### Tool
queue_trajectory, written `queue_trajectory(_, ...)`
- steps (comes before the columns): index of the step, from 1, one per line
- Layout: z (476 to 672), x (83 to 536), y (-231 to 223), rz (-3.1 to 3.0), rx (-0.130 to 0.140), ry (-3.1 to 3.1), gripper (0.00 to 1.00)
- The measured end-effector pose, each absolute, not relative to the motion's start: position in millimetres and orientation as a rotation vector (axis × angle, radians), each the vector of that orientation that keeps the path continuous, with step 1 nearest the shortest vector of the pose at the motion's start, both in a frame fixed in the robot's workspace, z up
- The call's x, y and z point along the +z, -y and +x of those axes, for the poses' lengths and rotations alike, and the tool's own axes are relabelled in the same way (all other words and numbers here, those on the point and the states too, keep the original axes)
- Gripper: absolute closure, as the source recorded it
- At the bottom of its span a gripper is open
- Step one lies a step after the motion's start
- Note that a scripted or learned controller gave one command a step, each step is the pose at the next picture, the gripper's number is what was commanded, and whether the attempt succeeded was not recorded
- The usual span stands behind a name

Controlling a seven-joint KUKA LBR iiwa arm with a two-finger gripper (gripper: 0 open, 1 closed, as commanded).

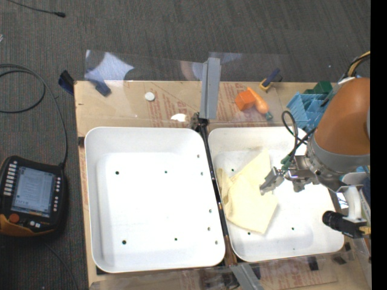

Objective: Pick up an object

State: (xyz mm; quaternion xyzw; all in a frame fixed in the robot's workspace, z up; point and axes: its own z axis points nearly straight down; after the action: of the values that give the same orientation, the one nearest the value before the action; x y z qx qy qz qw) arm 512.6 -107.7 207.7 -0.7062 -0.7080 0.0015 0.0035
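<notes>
A pale yellow cloth (pixel 249 192) lies crumpled in the left half of the right bin (pixel 302 246). My gripper (pixel 270 183) reaches in from the right and hovers over the cloth's right edge. Its metal fingertips (pixel 266 187) point down and left at the cloth. I cannot make out whether anything sits between them. The arm's orange band (pixel 344 116) is above and to the right of the gripper.
The left bin (pixel 97 162) lies beside the right one, split off by a dark divider (pixel 214 186). Behind the bins are a grey post (pixel 210 89), an orange tool (pixel 251 100) and a blue part (pixel 305 110). A teach pendant (pixel 30 192) rests on the floor at left.
</notes>
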Motion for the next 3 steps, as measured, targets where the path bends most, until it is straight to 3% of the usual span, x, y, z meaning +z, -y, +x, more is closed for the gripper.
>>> queue_trajectory(1,509.6,266,112,-2.451,0.004,1.960,0.00)
queue_trajectory(2,506.1,299,152,-2.500,0.004,1.898,0.00)
queue_trajectory(3,516.6,251,113,-2.602,0.008,1.751,0.00)
